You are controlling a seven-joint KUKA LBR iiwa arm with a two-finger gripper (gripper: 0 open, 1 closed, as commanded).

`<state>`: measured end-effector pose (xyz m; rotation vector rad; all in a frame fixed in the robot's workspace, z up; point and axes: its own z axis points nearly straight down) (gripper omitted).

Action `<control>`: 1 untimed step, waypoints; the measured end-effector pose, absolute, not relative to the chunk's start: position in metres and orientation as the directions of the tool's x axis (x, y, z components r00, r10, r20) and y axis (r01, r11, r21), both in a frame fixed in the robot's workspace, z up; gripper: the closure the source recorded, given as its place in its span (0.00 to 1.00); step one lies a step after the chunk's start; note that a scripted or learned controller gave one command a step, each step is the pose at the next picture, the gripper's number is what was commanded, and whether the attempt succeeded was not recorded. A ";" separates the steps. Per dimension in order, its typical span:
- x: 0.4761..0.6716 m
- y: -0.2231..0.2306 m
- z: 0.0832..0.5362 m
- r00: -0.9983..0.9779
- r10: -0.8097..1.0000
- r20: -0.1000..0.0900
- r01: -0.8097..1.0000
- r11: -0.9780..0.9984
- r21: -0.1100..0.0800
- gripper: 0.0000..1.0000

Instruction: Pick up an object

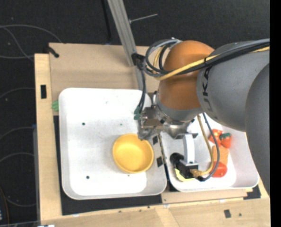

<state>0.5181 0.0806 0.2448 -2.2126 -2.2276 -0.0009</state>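
A yellow bowl (132, 153) sits in the left white bin (88, 126), near its right wall and toward the front. My gripper (147, 130) hangs just above the bowl's upper right rim, at the divide between the two bins. The arm's orange band and grey body hide most of the gripper. In the right bin (242, 171), an orange and red object with a green bit (222, 143) lies partly hidden behind the arm and cables.
The left bin's floor to the left of the bowl is bare white with a few small dark specks. A metal pole (123, 30) rises at a slant behind the bins. The wooden bench edge runs around both bins.
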 end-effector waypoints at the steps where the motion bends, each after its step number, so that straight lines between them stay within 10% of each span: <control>1: 0.519 0.079 0.245 -0.002 1.000 0.002 1.000 0.002 0.001 0.00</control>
